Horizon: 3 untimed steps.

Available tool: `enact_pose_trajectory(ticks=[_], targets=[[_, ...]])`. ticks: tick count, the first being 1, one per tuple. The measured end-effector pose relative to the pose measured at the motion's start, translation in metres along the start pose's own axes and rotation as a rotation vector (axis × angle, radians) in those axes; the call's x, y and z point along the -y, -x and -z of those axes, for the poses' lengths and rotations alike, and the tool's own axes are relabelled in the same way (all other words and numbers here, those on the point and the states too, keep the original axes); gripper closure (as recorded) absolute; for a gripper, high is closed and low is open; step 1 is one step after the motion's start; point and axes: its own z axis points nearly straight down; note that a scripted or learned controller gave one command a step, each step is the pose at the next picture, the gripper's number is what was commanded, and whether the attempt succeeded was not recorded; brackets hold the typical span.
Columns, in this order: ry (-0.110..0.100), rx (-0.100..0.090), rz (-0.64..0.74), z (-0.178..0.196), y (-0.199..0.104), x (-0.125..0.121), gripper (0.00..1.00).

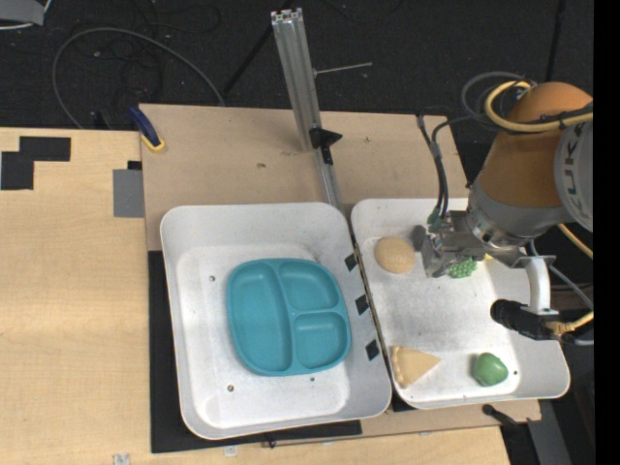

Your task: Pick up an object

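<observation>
A teal divided tray (288, 315) is seen in the left bin (184, 260). In the right bin (426, 337), at centre right, a green bumpy object (463, 267) is partly hidden under the gripper (444, 256); grip state cannot be told.

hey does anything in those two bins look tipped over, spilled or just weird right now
Nothing stands out. The teal divided tray lies flat in the left bin. In the right bin, the round tan piece, tan wedge and green ball rest separately, with the tool low over a bumpy green item.
</observation>
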Motion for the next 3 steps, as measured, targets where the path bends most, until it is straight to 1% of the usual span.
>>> enact_pose_trajectory(ticks=[1, 2, 3], targets=[[0.001, 0.000, 0.002, 0.007, -0.058, -0.015, 1.00], [0.001, 0.001, 0.001, -0.004, -0.111, -0.035, 1.00], [0.002, 0.001, 0.001, -0.005, -0.167, -0.055, 1.00]])
